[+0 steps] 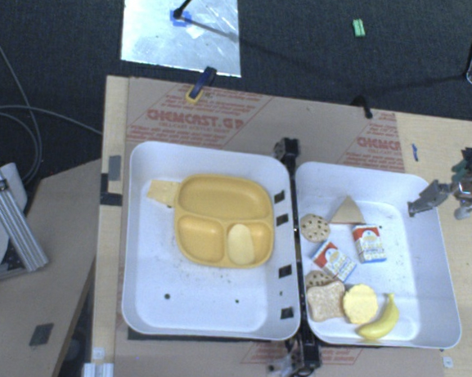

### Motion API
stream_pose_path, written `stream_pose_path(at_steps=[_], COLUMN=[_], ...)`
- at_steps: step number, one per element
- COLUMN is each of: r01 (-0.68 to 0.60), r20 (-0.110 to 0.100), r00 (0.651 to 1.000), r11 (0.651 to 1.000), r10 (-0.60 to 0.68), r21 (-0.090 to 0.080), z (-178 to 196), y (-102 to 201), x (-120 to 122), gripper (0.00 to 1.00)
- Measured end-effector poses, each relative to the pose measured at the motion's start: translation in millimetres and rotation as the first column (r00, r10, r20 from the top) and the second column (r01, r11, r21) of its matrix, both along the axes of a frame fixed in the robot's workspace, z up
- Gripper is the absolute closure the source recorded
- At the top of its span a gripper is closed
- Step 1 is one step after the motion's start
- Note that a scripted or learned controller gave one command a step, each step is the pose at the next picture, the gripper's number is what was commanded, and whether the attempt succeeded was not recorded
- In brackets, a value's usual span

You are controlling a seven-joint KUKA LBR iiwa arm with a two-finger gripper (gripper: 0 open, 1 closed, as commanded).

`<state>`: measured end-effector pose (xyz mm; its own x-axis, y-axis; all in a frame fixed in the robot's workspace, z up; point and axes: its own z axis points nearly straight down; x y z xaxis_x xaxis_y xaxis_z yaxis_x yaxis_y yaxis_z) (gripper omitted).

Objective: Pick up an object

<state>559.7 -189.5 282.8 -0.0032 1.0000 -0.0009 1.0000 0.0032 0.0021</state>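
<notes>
The gripper [449, 196], its state impossible to tell, hangs over the right bin's [425, 274] far right rim, apart from the food: cookie [314, 227], cartons [369, 243], bread [325, 301], banana [380, 321]. The left bin [141, 282] bears a yellow tray [221, 219]. Both sit on a cardboard-covered bench [250, 123] over dark carpet [52, 36].

Yellow tray [219, 192], yellow banana [381, 321], white bins [144, 241], red/white cartons [369, 243].

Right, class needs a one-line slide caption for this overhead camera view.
Gripper at the right bin's edge, toy food inside; yellow tray in the left bin.
</notes>
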Motion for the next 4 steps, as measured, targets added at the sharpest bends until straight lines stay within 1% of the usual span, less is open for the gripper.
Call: stream_pose_path(at_steps=[1, 2, 3, 4], r01=[-0.006, -0.006, -0.002, 0.003], r20=[-0.008, 0.001, 0.003, -0.003], r00=[1.000, 1.000, 1.000, 1.000], r11=[1.000, 1.000, 1.000, 1.000], r10=[0.006, 0.006, 0.002, -0.003], r21=[0.004, 0.001, 0.000, 0.000], z=[-119.9, -189.5, -197.7, -198.3], y=[41.5, 83.5, 60.5, 53.5], x=[40.7, 88.2, 110.4, 74.0], gripper=[0.00, 0.00, 0.00, 0.00])
